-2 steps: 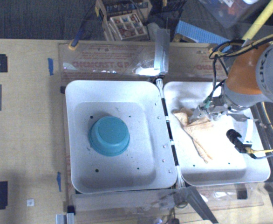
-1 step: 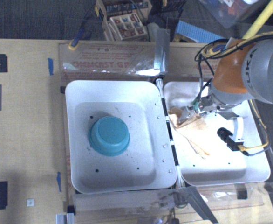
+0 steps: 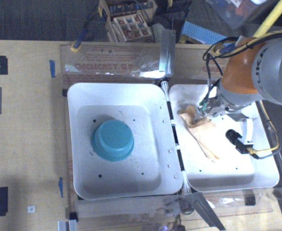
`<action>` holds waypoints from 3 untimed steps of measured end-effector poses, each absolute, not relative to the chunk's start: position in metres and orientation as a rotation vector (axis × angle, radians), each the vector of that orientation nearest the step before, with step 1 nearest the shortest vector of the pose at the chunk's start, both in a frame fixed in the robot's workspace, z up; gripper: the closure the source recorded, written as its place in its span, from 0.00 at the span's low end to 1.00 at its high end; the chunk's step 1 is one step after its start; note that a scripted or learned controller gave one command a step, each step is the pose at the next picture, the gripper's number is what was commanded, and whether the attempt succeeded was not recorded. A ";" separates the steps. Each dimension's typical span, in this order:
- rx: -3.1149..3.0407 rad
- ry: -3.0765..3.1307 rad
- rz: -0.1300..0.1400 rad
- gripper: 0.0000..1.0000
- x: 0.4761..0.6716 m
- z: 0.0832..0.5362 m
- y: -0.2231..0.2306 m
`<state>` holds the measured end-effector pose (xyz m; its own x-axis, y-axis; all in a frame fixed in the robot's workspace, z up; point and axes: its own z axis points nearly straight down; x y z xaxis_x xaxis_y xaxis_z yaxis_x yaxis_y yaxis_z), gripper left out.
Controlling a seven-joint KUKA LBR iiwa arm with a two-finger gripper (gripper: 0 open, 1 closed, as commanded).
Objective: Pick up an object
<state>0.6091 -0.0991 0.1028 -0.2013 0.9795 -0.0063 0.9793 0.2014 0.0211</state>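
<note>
The two-finger gripper [image 3: 204, 109] sits low in the right shallow white bin [image 3: 227, 172], at the broad end of a flat tan wooden utensil [image 3: 202, 134]; spread or pinching, I cannot tell; an upturned teal plastic bowl [image 3: 113, 139] occupies the left white bin [image 3: 83, 100].

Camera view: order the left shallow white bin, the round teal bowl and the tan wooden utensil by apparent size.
1. left shallow white bin, by far the largest.
2. round teal bowl, lying inside that bin.
3. tan wooden utensil, longer than the bowl is wide, but thin, so it covers less area.
</note>
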 end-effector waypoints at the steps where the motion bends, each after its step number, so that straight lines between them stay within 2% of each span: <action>1: 1.974 2.420 0.019 0.00 0.609 0.103 -0.099; 2: 1.976 2.414 0.021 1.00 0.610 0.113 -0.101; 3: 1.975 2.414 0.021 0.00 0.610 0.113 -0.101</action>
<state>0.6098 -0.1012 0.1133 -0.1977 0.9802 -0.0086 0.9799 0.1978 0.0247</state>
